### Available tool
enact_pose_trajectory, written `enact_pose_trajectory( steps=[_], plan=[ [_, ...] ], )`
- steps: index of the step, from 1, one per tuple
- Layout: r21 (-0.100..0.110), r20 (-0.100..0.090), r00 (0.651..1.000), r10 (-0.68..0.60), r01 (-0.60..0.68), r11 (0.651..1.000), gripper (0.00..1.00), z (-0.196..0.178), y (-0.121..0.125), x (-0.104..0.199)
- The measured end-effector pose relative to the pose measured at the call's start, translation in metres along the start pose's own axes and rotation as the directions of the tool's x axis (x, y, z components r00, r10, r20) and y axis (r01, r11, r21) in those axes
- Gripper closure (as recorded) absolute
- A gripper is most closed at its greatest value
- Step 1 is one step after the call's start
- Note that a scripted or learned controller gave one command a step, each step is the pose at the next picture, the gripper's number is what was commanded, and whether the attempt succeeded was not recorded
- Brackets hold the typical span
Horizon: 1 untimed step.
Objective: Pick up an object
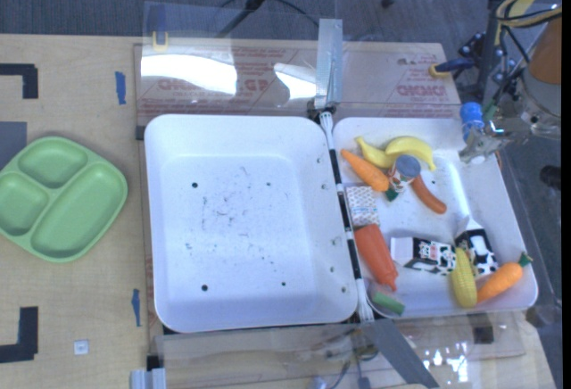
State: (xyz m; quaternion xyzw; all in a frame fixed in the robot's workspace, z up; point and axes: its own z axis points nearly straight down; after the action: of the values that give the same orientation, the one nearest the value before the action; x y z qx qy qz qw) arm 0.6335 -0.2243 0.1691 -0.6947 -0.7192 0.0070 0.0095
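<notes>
Task not done, looks just begun: nothing lifted, all toys lie in bin.

Green plate (61,197): one, three dips, on bench (80,66) at far left.

White bins: two. Left bin (178,146) has only small marks.

Right bin (513,227) holds toys: carrots maybe four (view poor) (364,169), banana (410,147), corn (463,276), cow-spotted carton (430,254).

Claw (479,146) hangs over right bin's top right corner, near banana, touching no toy. Cannot tell if claw spread or pressed together.

Left to do: go down, pinch one toy, lift.
</notes>
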Motion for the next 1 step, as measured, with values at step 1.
enact_pose_trajectory(
  steps=[1],
  plan=[
    [-0.023, 0.001, 0.994, 0.114, -0.114, 0.993, 1.0, -0.0485, 0.0009, 0.0829]
  ],
)
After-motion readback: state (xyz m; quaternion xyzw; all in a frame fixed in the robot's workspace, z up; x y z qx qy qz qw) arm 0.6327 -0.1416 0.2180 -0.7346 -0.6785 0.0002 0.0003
